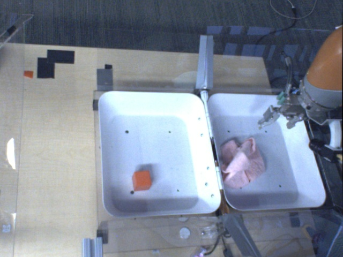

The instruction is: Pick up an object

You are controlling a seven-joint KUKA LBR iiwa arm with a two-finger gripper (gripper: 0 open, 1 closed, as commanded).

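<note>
A crumpled pink cloth (243, 162) lies in the right bin (300, 197), near its left wall. A small orange block (142, 180) sits in the left bin (161, 103), toward the front left. My gripper (278, 119) hangs over the back right part of the right bin, above and to the right of the cloth and apart from it. Its fingers are spread open with nothing between them.
A metal divider rail (204, 63) runs back from between the two bins. Black and orange markers (51, 63) lie on the wooden bench at the far left. Cables and the arm's grey body (327, 90) crowd the right edge.
</note>
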